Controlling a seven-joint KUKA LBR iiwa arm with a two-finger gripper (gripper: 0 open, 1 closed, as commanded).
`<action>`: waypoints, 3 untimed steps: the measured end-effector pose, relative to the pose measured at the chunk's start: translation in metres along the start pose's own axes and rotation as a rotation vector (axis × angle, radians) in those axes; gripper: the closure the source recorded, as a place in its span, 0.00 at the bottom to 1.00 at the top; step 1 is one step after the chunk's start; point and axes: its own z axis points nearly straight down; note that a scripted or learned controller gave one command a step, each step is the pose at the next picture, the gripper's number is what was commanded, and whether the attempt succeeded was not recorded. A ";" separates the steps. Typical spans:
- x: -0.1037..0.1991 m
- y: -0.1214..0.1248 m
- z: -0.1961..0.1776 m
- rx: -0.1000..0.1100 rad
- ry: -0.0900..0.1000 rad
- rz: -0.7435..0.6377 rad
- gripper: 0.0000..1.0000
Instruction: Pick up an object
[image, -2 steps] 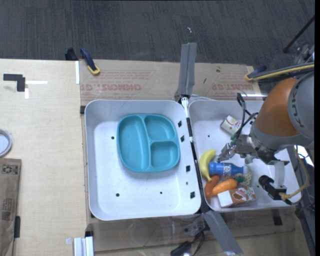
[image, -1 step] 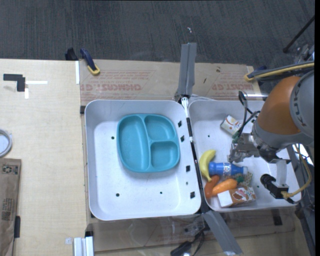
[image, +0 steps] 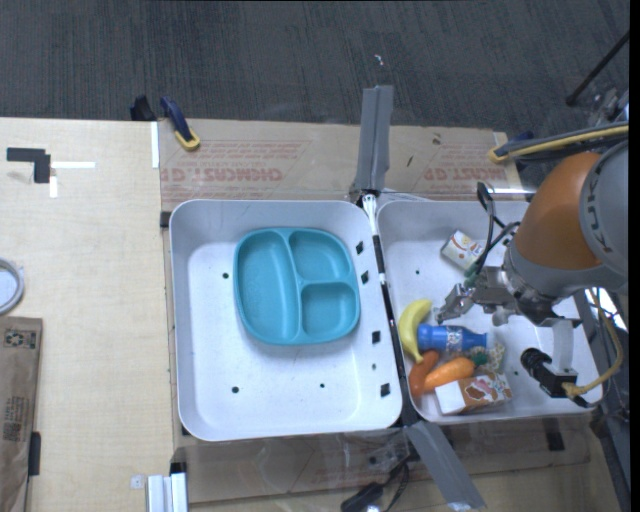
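Right now the blue bottle (image: 452, 338) lies on its side in the right bin (image: 420, 245), just below and touching close to the gripper (image: 462, 303), whose tips hover over the bottle's upper edge; nothing shows between them, and whether they are spread or pressed together cannot be told from this angle. That bottle is bright blue with a paler, printed end pointing right. A yellow banana (image: 412, 327) curves against its left end, and an orange carrot (image: 440, 373) lies just beneath it, beside a small printed packet (image: 485, 391). Farther up the bin sits a small white carton (image: 461, 248). In the left bin (image: 200, 400) rests a teal divided plate (image: 297, 286), well apart from the arm.
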 end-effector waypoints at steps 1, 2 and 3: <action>-0.052 -0.039 0.018 -0.002 0.000 0.053 0.00; -0.052 -0.039 0.010 -0.001 0.001 0.055 1.00; -0.028 -0.055 -0.117 -0.001 0.000 0.282 1.00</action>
